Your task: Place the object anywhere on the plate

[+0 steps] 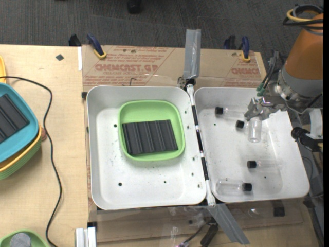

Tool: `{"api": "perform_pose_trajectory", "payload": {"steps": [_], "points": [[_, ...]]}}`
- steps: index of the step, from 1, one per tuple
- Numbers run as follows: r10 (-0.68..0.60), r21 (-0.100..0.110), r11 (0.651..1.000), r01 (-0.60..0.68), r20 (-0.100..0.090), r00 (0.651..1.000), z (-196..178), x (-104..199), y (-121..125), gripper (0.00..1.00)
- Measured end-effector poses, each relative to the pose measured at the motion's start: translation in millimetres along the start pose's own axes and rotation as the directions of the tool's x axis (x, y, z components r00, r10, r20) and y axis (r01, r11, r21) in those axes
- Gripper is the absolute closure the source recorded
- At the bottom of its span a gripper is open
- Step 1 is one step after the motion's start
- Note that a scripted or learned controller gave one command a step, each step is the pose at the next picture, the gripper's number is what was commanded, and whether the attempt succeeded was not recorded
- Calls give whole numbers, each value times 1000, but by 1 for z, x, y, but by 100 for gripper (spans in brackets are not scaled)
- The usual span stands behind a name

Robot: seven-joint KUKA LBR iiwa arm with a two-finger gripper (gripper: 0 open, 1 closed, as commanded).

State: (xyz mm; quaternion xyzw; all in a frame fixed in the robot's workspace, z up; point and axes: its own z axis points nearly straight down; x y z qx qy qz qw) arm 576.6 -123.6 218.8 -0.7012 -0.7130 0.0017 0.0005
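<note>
Looks like pick stage, nothing on plate yet. Grey-and-orange arm's two-finger gripper (255, 113) sits at upper right of frame, over right white bin (288, 189). Jaws: honestly can't tell open or closed, too small and blurry.

Task object, best guess: clear plastic vial with black cap (254, 129), standing just below gripper tip, maybe touching; similar vials lie scattered lower in same bin.

Next move needs firm grab, lift clear of divider, carry left to green square plate with dark ribbed insert (151, 110) in left white bin (103, 153).
</note>
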Motion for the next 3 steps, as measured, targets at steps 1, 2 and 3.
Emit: {"api": "perform_pose_trajectory", "payload": {"steps": [1,2,3], "points": [[0,0,1000,0,0,1000,0,0,0,0],[344,-1,939,-344,0,939,-16,-72,-18,0],[591,0,807,-591,0,807,-46,-81,-24,0]]}}
